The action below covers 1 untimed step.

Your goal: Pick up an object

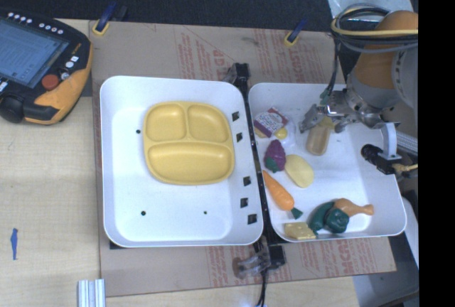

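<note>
Wooden worktop point(50, 185) on the left carries a teach pendant point(39, 71) with an orange grip at its far left corner; dark floor lies beyond. Brown cardboard sits under two white bins. The left bin point(121, 178) holds a yellow three-part plate point(188, 142). The right bin point(377, 206) holds toy food: a pink-and-white packet point(269, 121), a purple eggplant point(274, 155), an orange carrot point(279, 192), a pale yellow lemon point(299, 171), a yellow wedge point(299, 231), a dark green piece point(329, 219) and a tan drumstick point(352, 209). At the bin's far right, the claw point(323, 116) stands with fingers spread narrowly around the top of a tan, beige cylinder point(317, 141), which lies just right of the packet. Whether it truly grips is hard to make out; the arm is cut off at the right.
</note>
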Each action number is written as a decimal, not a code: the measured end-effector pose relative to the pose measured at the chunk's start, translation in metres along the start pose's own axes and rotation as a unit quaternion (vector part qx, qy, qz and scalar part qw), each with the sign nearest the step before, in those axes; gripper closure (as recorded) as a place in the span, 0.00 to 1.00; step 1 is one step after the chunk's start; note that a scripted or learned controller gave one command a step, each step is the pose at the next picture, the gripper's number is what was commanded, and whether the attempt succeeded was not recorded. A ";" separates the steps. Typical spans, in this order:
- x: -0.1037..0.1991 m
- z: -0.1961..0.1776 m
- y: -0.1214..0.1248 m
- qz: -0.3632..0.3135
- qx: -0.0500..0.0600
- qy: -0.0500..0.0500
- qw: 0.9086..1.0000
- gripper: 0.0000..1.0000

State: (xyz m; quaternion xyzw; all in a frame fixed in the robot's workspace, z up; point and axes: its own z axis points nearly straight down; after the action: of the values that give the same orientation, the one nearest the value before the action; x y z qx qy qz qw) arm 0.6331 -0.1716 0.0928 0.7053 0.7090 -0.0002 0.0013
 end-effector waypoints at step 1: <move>-0.030 0.000 0.024 0.001 0.000 0.000 1.000 0.00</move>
State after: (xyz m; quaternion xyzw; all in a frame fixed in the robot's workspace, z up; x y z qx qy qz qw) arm 0.6574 -0.2015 0.0928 0.7058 0.7084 -0.0006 0.0010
